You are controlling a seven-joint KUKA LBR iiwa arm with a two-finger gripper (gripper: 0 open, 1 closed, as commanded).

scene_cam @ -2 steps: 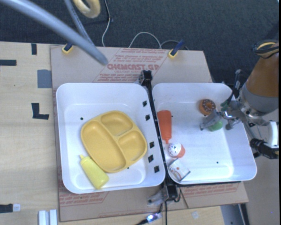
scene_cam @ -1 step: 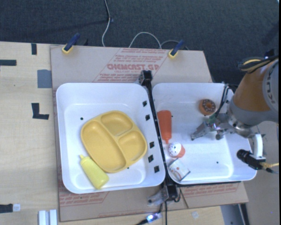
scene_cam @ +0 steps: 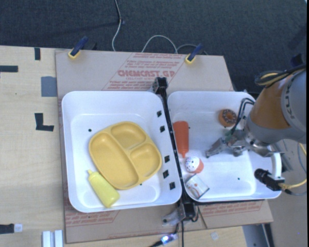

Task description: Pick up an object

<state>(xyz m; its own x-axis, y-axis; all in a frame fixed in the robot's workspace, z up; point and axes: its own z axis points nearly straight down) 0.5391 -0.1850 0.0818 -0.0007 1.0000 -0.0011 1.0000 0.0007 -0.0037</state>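
In the right bin [scene_cam: 232,181] lie an orange-red cylinder [scene_cam: 181,137] along the left wall, a small white ball with red dots [scene_cam: 192,164], a clear packet with a red mark [scene_cam: 196,186] near the front left, and a brown round cookie-like piece [scene_cam: 227,118] at the back. My gripper [scene_cam: 215,149] reaches in from the right and hovers low over the bin's middle, right of the ball and cylinder. Its fingers point left, and nothing shows between them.
The left bin [scene_cam: 74,138] holds a yellow divided plate [scene_cam: 124,153] and a yellow squeeze bottle [scene_cam: 103,188] at its front left. A black divider [scene_cam: 167,138] runs between the bins. Cables trail at the arm's right.
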